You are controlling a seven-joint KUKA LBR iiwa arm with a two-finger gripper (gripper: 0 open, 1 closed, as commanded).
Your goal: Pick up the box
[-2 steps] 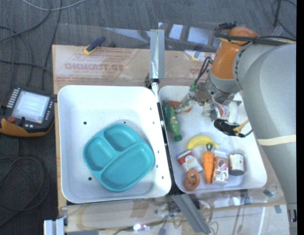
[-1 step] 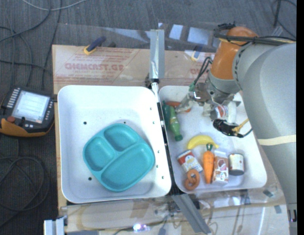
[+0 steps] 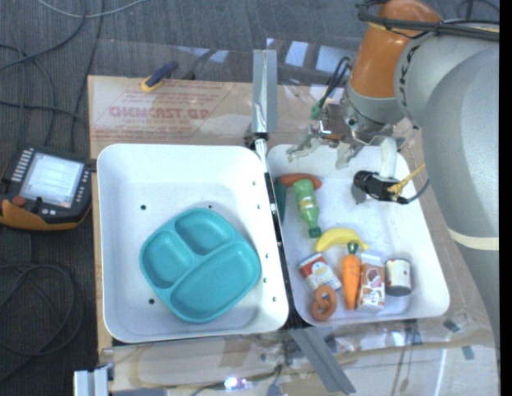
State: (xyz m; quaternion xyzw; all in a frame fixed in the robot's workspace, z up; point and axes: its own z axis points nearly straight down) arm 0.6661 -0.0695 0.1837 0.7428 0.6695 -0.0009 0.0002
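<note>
Box [image 3: 372, 280]: lay in right bin [image 3: 429, 254], near edge, touching carrot [image 3: 351, 280] and can [image 3: 397, 276]. Looked light, stiff cardboard; best taken across narrow sides. Gripper [image 3: 330, 148] hovered at far edge, spread open, nothing held.

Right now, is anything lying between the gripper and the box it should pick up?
Yes. The gripper hangs over the right bin's far end, while the box lies near the front. The banana lies between them, and a carrot touches the box's left side.
</note>
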